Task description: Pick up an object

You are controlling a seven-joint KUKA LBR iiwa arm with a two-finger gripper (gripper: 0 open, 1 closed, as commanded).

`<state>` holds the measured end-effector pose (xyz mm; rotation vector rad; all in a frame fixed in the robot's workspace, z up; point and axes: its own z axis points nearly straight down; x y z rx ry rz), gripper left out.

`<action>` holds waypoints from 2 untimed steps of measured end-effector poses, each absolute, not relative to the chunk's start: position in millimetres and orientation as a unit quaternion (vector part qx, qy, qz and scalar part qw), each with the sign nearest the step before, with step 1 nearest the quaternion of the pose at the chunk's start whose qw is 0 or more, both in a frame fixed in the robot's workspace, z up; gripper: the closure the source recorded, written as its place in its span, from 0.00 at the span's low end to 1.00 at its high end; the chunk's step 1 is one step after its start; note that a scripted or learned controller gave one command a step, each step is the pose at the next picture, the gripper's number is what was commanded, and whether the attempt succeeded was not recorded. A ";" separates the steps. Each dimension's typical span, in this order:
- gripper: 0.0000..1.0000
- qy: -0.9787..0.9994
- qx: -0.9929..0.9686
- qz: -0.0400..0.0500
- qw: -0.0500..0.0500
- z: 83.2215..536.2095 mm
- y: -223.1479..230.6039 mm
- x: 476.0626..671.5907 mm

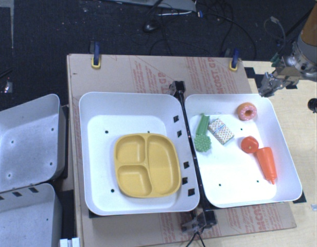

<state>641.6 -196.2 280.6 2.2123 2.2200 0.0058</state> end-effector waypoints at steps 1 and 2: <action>1.00 0.709 0.705 0.000 -0.001 269.3 -154.2 616.1; 1.00 0.710 0.705 0.000 -0.001 273.0 -106.4 601.5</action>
